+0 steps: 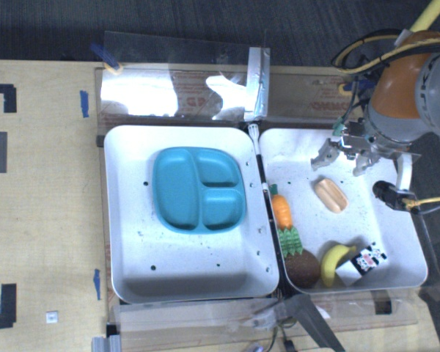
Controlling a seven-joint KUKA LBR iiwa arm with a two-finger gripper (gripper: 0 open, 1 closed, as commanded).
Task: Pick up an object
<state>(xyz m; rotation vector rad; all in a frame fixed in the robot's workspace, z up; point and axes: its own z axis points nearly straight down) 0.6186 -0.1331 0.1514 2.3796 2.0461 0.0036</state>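
A: Bread roll (pixel 331 195) looks like the closest pick. It lies loose in the right bin (pixel 403 229), upper middle, nothing touching it.

B: Run it L to R for me.

A: Left bin (pixel 125 196) has the blue divided tray (pixel 200 188), not my target. In the right bin, against the left wall: carrot (pixel 281 211), green piece (pixel 290 240) below it, brown round thing (pixel 303 267) at the bottom. Then the roll, then banana (pixel 333 262) touching a small black-white toy (pixel 368 259). Gripper (pixel 345 152) hangs just above and right of the roll, fingers spread wide, nothing between them.

B: So how do I do it well?

A: My judgement: shift slightly left and toward the bin's near side to centre over the roll. It lies at a slant, so I'd turn the wrist to close across its short width. Go straight down, stop short of the floor, squeeze gently; it's probably soft. Stay away from the banana cluster, too crowded.
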